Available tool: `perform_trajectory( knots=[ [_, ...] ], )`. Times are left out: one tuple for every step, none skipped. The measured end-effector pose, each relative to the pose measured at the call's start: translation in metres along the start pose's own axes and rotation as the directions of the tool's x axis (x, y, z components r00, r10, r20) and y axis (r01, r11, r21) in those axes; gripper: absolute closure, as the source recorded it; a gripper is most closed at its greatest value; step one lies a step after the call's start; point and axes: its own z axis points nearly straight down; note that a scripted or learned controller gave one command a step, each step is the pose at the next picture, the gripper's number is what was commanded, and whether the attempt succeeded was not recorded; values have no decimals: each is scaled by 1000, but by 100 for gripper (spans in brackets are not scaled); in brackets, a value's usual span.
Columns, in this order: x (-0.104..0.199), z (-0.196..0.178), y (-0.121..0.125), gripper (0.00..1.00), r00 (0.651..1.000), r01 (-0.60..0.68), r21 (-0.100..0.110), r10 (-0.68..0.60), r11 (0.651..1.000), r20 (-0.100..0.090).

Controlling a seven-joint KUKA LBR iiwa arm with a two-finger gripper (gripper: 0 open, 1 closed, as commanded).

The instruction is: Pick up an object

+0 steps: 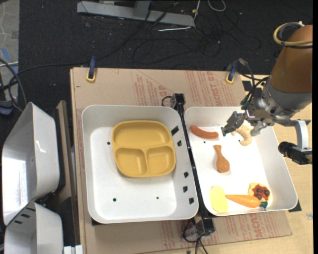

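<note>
Gripper (pixel 244 125) hovers over right bin (pixel 285 171) far corner at a pale knobby toy food piece (pixel 245 136), finger state can't tell; risk: a grab here slips off it, or jams it into the wall; hot dog (pixel 204 132) and drumstick (pixel 222 158) sit near.

You're looking down on a brown cardboard sheet (pixel 139 89) with faint red print, laid as the bench top. Two yellow clamps (pixel 91 74) grip its far edge, one toward each corner. Beyond it the floor (pixel 49 30) is dark carpet strewn with black cables (pixel 124 44). A grey metal bar (pixel 134 12) lies at the top. White containers (pixel 30 154) stand at your left.
</note>
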Motion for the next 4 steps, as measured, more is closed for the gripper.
perform_trajectory(
  knots=[
    [0, -6, 2, 0, 1000, 2, -11, -2, 1000, 1],
    [-5, 53, 9, 0, 1000, -1, -6, 1, 1000, 1],
    [-3, 97, 6, 0, 1000, -1, -7, 1, 1000, 1],
    [-3, 161, 9, 0, 1000, -1, -6, 1, 1000, 1]
  ],
)
